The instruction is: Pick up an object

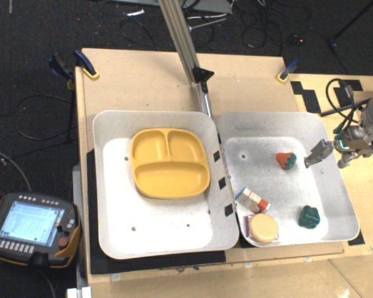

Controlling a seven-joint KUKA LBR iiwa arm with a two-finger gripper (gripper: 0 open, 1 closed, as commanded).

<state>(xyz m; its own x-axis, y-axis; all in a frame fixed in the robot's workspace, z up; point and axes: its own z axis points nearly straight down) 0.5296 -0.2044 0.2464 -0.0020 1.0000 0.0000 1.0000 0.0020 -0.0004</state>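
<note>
**Kid:** Where is your gripper (331,153) now?

**Me:** It hangs at the right edge of the right bin (336,222). Its two fingers are spread apart with nothing between them, ready to grab.

**Kid:** What can it grab?

**Me:** The little red toy (286,160) is closest, just left of the gripper. The green toy (309,216), the round yellow thing (263,228) and the small box (252,199) lie farther off, toward the front. I think red is easiest.

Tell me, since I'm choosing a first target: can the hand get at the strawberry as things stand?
Probably yes. The hand sits at the right bin's right edge, and the strawberry lies alone on bare floor just beside it, with nothing between them.
</note>
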